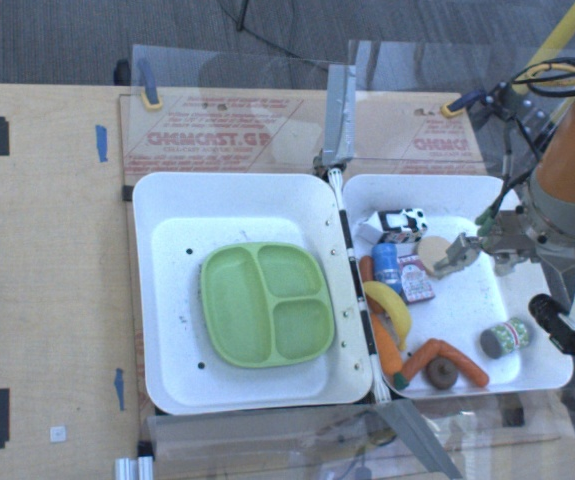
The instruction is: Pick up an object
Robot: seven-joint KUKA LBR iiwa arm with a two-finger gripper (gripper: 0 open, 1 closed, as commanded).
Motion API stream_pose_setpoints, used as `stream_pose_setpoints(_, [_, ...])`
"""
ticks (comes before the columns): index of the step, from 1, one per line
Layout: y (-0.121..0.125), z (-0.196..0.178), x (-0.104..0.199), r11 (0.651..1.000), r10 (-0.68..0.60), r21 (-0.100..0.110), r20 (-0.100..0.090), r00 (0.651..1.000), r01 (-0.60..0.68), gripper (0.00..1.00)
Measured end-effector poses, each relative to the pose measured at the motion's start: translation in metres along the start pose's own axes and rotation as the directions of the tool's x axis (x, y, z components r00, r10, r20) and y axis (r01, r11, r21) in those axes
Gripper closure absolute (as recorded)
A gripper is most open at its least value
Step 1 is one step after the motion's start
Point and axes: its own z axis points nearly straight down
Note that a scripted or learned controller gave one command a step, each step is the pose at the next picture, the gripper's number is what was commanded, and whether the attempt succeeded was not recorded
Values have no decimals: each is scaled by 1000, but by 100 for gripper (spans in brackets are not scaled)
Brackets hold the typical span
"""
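Camera view | tool [457,253] over right bin [467,313] | fingers slightly spread, nothing between | near blue can [386,265]

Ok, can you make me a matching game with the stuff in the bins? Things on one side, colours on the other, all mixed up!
Things:
1. divided plate in the left bin
2. banana
3. carrot at the right bin's near edge
4. small can

Colours:
A. yellow
B. blue
C. green
D. orange

Pairs: 1-C, 2-A, 3-D, 4-B
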Motion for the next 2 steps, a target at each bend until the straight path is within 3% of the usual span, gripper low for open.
stream_pose_setpoints(1, [40,123,12,998,56,-30,5,998,-56,0])
stream_pose_setpoints(2, [67,49,36,995,-97,-4,2,995,97,0])
